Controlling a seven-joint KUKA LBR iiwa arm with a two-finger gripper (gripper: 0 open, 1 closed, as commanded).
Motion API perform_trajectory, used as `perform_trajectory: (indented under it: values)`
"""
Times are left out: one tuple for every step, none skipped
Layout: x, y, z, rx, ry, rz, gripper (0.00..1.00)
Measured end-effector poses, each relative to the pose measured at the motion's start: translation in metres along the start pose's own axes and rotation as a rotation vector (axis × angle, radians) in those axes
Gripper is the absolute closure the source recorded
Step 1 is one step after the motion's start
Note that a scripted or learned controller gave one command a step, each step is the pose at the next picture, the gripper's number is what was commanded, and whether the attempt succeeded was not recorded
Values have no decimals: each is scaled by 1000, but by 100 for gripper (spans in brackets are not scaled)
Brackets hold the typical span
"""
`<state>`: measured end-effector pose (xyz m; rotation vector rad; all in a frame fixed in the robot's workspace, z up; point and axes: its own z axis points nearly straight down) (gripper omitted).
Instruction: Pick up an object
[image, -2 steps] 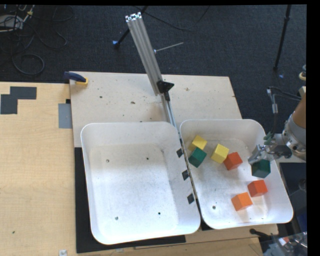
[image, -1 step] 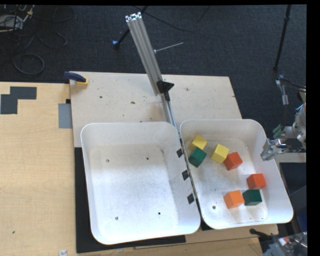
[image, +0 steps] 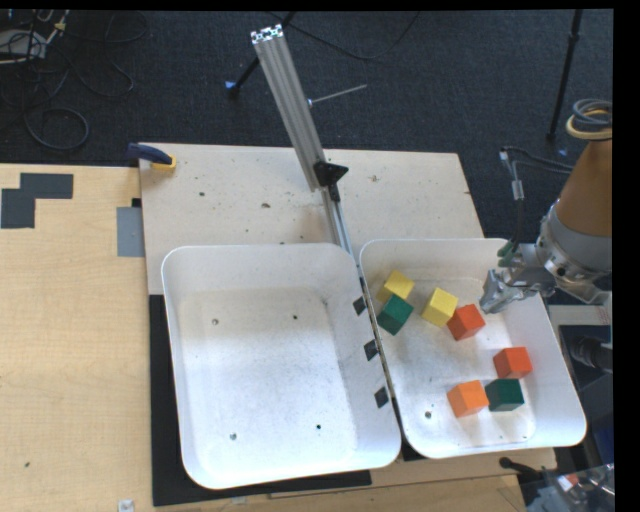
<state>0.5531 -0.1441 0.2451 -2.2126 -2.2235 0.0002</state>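
Nearest the camera, at five o'clock in the right bin (image: 560, 425), an orange block (image: 467, 398) and a green block (image: 505, 394) sit touching. Farther back, near centre, a red-orange cube (image: 466, 322) lies just beside the gripper (image: 497, 297) at its two o'clock; whether the pincer is spread cannot be told. It looks light and rigid, best pinched across opposite flat faces.

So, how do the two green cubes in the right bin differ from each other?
The green cube by the divider touches a yellow cube on its far side; the green cube near the front touches an orange cube beside it. The first lies at the bin's left side, the second toward its front right corner. The first looks turned at an angle, the second squarer to the view. Both seem alike in size and colour.
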Motion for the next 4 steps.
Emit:
perform_trajectory:
  values:
    - [43, 17, -4, -2, -2, 1, 100]
    - [96, 42, 8, -1, -1, 0, 100]
    - [157, 60, 9, -2, -1, -1, 100]
    - [205, 78, 23, -1, -2, 1, 100]
